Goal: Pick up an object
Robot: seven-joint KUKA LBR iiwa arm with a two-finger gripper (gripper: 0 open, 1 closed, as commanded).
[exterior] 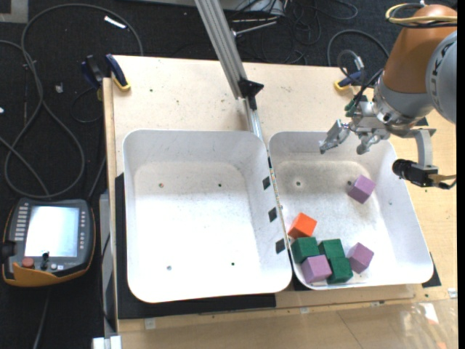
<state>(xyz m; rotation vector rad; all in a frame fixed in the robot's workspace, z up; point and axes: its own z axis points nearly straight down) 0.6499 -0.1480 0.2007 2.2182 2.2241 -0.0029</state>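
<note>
Nothing has been picked yet: the gripper [347, 142] is held with fingers spread and bare, the purple cube [361, 189] lying just below them.

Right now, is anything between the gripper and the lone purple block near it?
Nothing visible. The gripper, fingers open, is above the right bin's far side; bare bin floor separates it from the purple block. The other blocks cluster at the near edge.

Pale wooden bench [189, 100] on dark floor [51, 144] strewn with cables [29, 57], teach pendant [48, 238] at left.
</note>
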